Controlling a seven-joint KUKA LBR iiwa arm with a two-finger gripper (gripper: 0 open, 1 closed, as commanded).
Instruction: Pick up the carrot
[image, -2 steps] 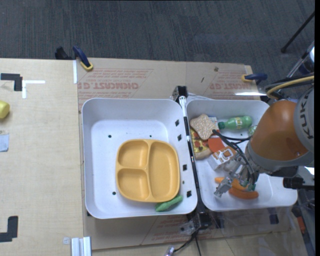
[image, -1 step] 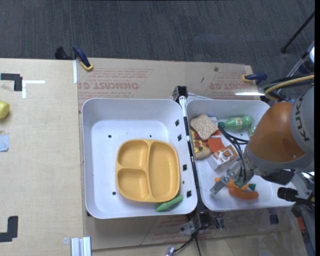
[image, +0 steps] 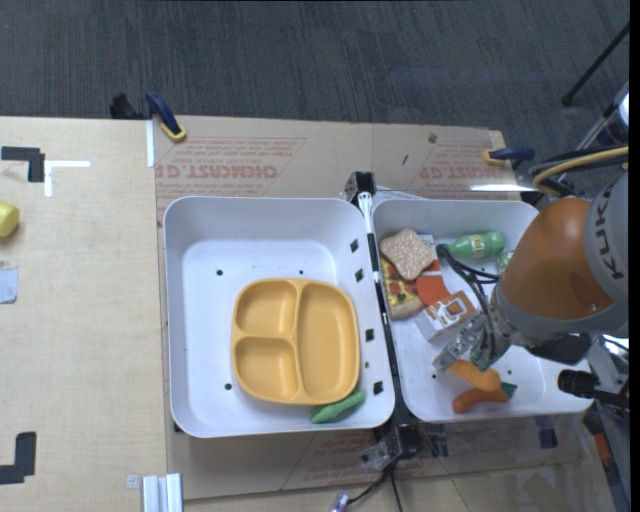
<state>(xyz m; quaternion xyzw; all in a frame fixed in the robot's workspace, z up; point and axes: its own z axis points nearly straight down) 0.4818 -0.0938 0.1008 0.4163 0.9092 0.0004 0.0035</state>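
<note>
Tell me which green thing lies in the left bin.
The green bean pod, against the yellow plate's front edge. The green bottle lies in the right bin.

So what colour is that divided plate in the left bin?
Yellow-orange all over; the divided plate shows plainly in the camera view.

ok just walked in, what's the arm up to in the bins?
The arm is reaching into the right bin, with its gripper low over the near part of it. The carrot lies on the bin floor just in front of the gripper, not visibly between the jaws. Farther back in that bin are a slice of bread and a green bottle. The left bin holds a yellow divided plate.
</note>
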